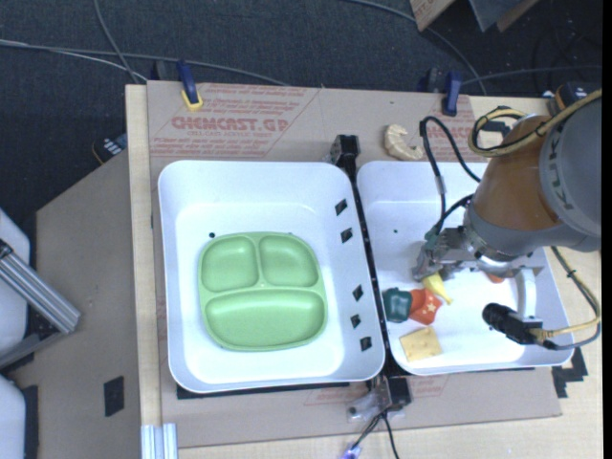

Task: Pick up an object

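My gripper hangs low over the left part of the right bin, with the arm coming in from the right. Just below its tip lies a small yellow piece, touching a red object. A dark teal object sits to the left of the red one, by the bin's left wall. Nearer the front edge lies a tan yellow block. Whether the yellow piece is between the fingers is hidden by the gripper body.
The left bin holds a green divided plate. A pale ring-shaped item lies on the cardboard behind the right bin. Cables run over the right bin's back edge.
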